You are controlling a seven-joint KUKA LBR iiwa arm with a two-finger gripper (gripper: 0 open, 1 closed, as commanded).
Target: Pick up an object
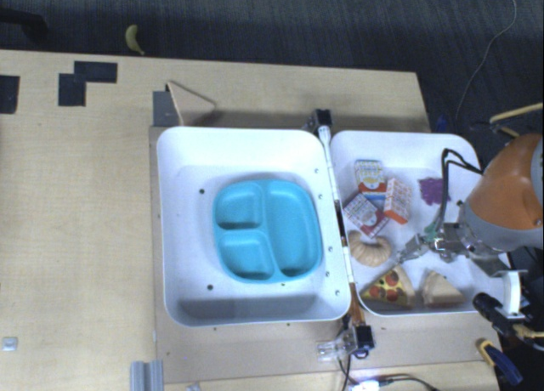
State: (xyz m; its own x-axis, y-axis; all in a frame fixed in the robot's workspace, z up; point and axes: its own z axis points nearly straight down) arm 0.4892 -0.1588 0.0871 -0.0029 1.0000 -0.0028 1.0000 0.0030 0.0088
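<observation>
**While the arm hangs low over the right bin, we wait on the grab**

As we look down on the bench, we have the gripper (422, 243) down inside the right bin (459, 144), its metal fingers pointing left toward the middle of the pile. We see them spread a little, with nothing lodged between them, so we call the hand open and empty.

Right off the fingertips sits the croissant-like pastry (371, 251), the nearest candidate for the pick. Just near of it lies the pizza slice (388, 286), and beside that, further right, a pale wedge (442, 287). On the far side of the pastry we spot the two small cartons (374, 194), one leaning on the other, and the purple piece (431, 189) off toward the bin's far right.

Over in the left bin (183, 211) rests the blue divided tray (266, 229), well apart from the action.

Our read: this is the reach-and-close step, with the lift not yet begun. For the next move we would want the fingers to straddle one item cleanly, the pastry most likely, then drop a touch lower before closing. The things here lie crowded, touching one another, so the fingers could easily nudge a neighbour or pinch an edge and slip
</observation>
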